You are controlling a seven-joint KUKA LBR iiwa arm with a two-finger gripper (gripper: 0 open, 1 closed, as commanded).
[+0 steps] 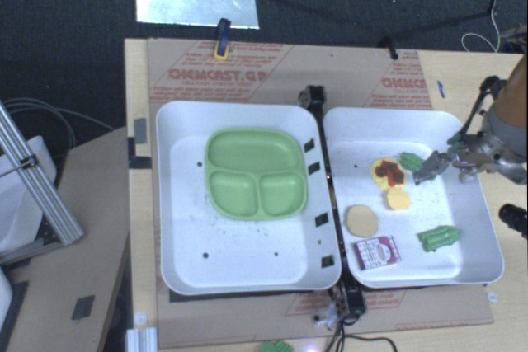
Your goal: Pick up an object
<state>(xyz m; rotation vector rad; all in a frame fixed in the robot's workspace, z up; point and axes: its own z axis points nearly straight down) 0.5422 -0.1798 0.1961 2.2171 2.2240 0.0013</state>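
Note:
The right bin (462, 128) holds several small toy foods. A yellow and red pizza piece (388, 171) lies near its middle, with a small green piece (410, 159) just right of it. Below them sit a yellow chunk (398, 199), a round tan cookie (361, 220), a dark red box (377, 252) and a green vegetable (439, 237). My gripper (431, 167) reaches in from the right and hangs low beside the small green piece, right of the pizza. Nothing is visibly held.
The left bin (177, 177) holds a green divided plate (254, 174). A black divider with clips (323, 177) runs between the bins. The grey arm (499, 140) crosses the right bin's right rim. Cables lie at the far right.

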